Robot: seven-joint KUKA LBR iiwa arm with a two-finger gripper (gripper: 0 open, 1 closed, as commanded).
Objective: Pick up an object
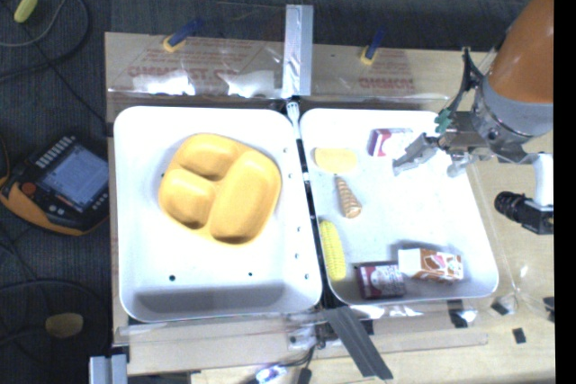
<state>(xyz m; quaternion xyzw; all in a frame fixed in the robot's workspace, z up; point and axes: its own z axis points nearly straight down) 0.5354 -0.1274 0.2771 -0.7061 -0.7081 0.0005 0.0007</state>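
- In the left bin [135,193] I see a big yellow bread-shaped lump [219,187], sitting a little toward 12 o'clock of centre.
- In the right bin [477,229] a pale yellow slice [335,159] lies at 10 o'clock, a cone [348,197] just below it, a corn cob [332,249] at 8 o'clock.
- At 6 o'clock a dark box [382,280] touches a white carton [432,265].
- A small packet [387,141] sits at 12 o'clock.
- My gripper [432,150] hangs just right of that packet, open, nothing between its fingers.
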